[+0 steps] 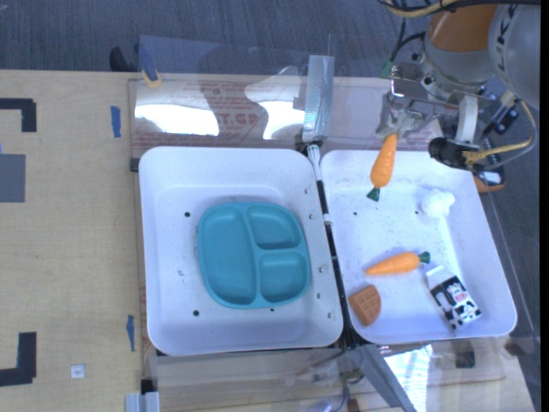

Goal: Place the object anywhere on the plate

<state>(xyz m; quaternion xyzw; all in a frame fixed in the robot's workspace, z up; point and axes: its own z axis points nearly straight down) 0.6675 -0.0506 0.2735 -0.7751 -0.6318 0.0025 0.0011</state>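
Carrot (383,165) hangs pinched in my gripper (396,134) above the right bin's (497,256) far edge. Below it lie a second carrot (396,264), waffle (366,305), cow carton (453,299). Blue plate (254,253) sits unobstructed in left bin (163,230).

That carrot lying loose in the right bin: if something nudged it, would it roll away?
The carrot looks round and tapered, so it would probably roll, curving toward its thin end. It appears smooth, perhaps plastic, so likely stiff and a bit slippery. The bin's raised wall should stop it.
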